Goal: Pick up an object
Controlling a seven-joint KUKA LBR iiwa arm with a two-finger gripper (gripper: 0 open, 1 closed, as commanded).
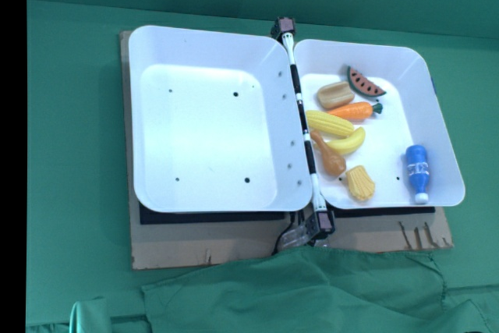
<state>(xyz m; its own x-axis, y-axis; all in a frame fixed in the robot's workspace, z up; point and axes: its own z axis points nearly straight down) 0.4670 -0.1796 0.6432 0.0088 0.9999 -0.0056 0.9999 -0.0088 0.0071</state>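
Note:
The right bin (437, 109) holds several toy foods. A watermelon slice (364, 82) lies at the back, with a bread roll (335, 95) and a carrot (352, 111) just in front of it. A corn cob (327, 123), a banana (348, 142) and a brown drumstick (329, 156) crowd the bin's left side. A second yellow corn piece (359, 183) sits near the front. A blue bottle (417, 172) lies alone at the front right.
The left bin (156, 47) stands beside the right one, joined by a black and white hinge bar (300, 113). Both rest on a cardboard sheet (203, 246). Green cloth (312, 292) bunches up along the front.

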